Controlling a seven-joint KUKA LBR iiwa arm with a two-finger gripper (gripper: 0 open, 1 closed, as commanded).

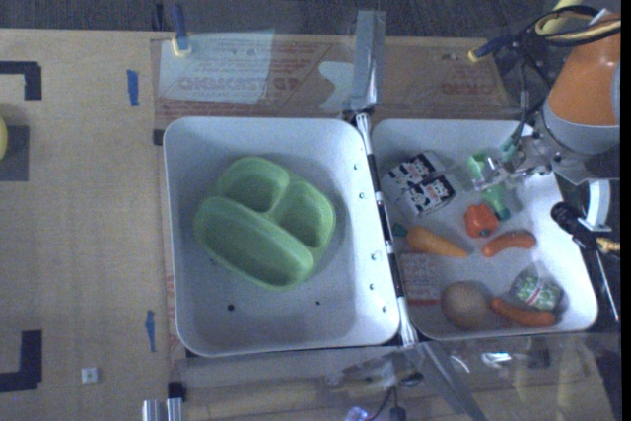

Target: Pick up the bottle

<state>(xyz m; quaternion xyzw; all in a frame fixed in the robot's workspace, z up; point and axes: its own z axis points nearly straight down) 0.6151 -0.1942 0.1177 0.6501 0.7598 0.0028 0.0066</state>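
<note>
Gripper [490, 173] hangs low over the upper part of the right bin [582, 311], right at the bottle [488, 180], a small pale green clear-looking thing lying by the black-and-white carton [422, 182] and just above the orange pepper [480, 219]; whether it has a hold on anything I cannot tell. Judging by its look, the bottle is light, stiff plastic, smooth and likely to slip or roll. A hold across the middle of its body, square to its length, seems safest.
</note>
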